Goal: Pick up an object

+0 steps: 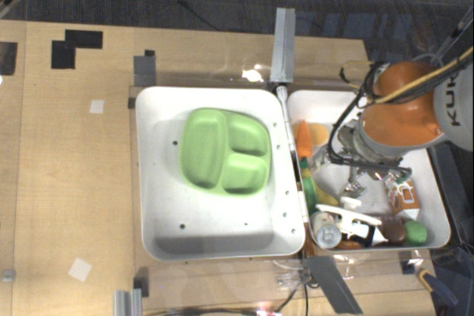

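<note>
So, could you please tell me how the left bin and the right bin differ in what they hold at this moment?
The left bin holds a single item, a green divided tray, lying flat; the right bin holds a crowded jumble of small things, among them a green ball and a can. The arm reaches down into the right bin, not the left bin. Both are shallow, white and set side by side.

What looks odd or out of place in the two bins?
Nothing looks spilled or broken. The green divided tray lies alone in the left bin, a little askew to its walls. In the right bin, small items are heaped against the near wall and the divider, including a can and a green ball.
</note>
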### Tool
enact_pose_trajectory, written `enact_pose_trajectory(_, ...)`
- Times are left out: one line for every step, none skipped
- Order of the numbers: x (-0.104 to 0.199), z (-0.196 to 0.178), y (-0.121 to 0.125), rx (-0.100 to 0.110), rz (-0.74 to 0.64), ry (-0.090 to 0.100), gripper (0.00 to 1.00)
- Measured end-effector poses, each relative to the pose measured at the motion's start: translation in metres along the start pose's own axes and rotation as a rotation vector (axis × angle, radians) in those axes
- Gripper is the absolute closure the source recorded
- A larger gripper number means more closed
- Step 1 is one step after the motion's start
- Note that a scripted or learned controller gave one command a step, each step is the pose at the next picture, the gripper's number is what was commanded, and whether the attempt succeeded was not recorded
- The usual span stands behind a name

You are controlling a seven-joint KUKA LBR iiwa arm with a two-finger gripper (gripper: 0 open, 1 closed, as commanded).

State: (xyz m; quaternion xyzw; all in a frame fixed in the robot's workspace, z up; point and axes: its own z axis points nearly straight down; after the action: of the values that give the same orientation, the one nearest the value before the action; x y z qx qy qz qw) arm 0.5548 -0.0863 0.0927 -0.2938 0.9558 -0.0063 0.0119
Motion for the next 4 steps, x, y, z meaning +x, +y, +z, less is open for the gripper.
enact_pose_trajectory(0.001, 0.000, 0.000, -0.004, 0.059, 0.003, 0.00)
enact_pose_trajectory(0.009, 0.000, 0.005, -0.001, 0.198, -0.005, 0.00)
enact_pose_trajectory(0.017, -0.001, 0.013, 0.003, 0.319, -0.009, 0.00)
enact_pose_trajectory(0.026, -0.004, 0.018, 0.009, 0.515, -0.021, 0.00)
